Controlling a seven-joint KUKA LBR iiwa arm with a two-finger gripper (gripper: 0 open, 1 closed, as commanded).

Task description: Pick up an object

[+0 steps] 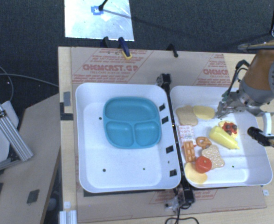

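we see the gripper (224, 105) at the right of the frame, low over the upper part of the right bin (258, 169), just beside the pale yellow round piece (204, 112). we cannot tell how wide the claw stands, and nothing shows between its tips, so we judge the pick not yet done: closing on a piece and lifting it are left. the candidate things all lie in the left half of the right bin, close together. we count there one tan bread slice (187, 115), one pale yellow round piece, one yellow pepper (223, 137) with a small red and dark cluster (229, 127) touching its upper end, one pretzel (203, 142), one red tomato (203, 164) resting on a yellow disc (196, 174), one orange waffle strip (188, 150), one white speckled wafer (186, 133) and one pale cracker (214, 156). the left bin (92, 171), at frame centre, bears one blue divided tray (131, 122) with three compartments. two bins in all.
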